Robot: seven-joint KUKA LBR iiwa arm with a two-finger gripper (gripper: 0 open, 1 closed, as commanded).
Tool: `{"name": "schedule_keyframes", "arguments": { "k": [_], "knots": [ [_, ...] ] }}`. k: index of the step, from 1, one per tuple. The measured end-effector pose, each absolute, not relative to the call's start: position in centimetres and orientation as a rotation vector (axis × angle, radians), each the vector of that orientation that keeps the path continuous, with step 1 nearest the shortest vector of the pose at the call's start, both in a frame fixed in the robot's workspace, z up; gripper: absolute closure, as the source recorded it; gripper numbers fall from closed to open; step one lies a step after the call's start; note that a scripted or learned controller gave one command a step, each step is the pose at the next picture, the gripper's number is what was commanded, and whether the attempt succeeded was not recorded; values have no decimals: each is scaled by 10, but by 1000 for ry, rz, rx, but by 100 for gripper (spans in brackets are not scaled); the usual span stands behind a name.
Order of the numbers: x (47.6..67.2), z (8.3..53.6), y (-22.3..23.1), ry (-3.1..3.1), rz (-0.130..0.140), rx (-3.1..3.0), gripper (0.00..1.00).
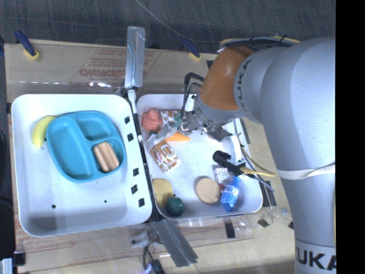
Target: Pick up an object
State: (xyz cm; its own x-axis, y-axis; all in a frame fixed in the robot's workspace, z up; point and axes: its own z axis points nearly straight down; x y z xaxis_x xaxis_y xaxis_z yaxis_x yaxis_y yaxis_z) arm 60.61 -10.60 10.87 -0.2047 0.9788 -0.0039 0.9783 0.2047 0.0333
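My gripper (pixel 184 120) is low over the back of the right bin (pixel 188 170), reaching in from the right under the orange-banded wrist. Right by it lie a white-and-red wrapper (pixel 169 119) and an orange piece (pixel 179 136). A pinkish-red lump (pixel 151 119) sits at the bin's back left. A brown snack packet (pixel 164 155) lies in the middle left. Nearer the front are a tan round disc (pixel 207 190), a blue packet (pixel 230 197), a yellow item (pixel 162 187) and a dark green ball (pixel 175 206). I see nothing between the fingers.
The left bin (pixel 74 207) holds a blue divided plate (pixel 74 144) with a bread roll (pixel 106 156) in its right compartment. A banana (pixel 39 131) lies against the plate's left edge. The grey arm covers the right bin's right side.
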Motion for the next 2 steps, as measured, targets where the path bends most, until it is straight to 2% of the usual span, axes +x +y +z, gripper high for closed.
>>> {"name": "schedule_keyframes", "arguments": {
  "k": [1,2],
  "knots": [
    [654,97,-130,2377,-18,2075,0],
    [654,106,-129,2387,-24,2070,100]
  ]
}}
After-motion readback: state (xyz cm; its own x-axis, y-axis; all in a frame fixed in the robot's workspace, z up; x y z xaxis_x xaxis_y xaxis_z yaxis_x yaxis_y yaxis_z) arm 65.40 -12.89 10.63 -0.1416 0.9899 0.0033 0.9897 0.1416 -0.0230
